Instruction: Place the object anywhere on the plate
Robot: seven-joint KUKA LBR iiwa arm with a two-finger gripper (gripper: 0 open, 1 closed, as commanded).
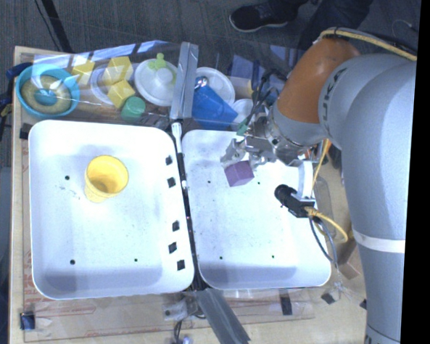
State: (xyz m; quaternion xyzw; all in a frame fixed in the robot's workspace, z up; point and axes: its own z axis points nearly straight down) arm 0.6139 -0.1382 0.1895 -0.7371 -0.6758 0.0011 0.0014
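Camera view
Arm: grey, with its orange band above the wrist. It reaches in from the view's right over the far part of the right bin.
Gripper: points down over that bin's far end, near the divider side.
Fingers: clamped on the upper part of the purple block.
Purple block: sits tilted between and just below the fingertips, over the right bin's white floor.
Yellow cup: well apart from the fingers toward the view's left, lying in the left bin with its mouth toward the camera.
White dishes: beyond the fingers, outside both bins, on the bench's far edge.
Blue bowl: farthest from the fingers, at the bench's far left corner.
Yellow blocks: between the bowl and the white dishes, in clear wrapping.
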